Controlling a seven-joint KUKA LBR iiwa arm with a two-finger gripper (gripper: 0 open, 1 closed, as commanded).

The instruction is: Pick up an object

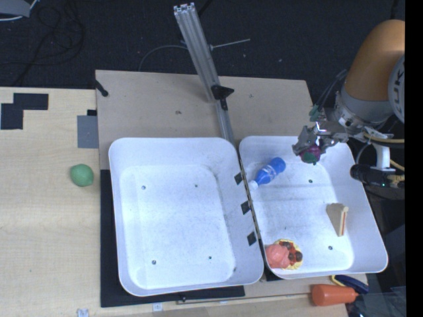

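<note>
The hand [312, 148] hung over the right bin [360, 197], clamped on a small magenta-green object [310, 154], the pick apparently done.

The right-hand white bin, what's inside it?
Inside the right bin lie a blue bottle, a tan wooden wedge and a red-and-yellow lump. The gripper hangs over its far edge with something dark purple at its tip, covering the bin floor beneath.
</note>
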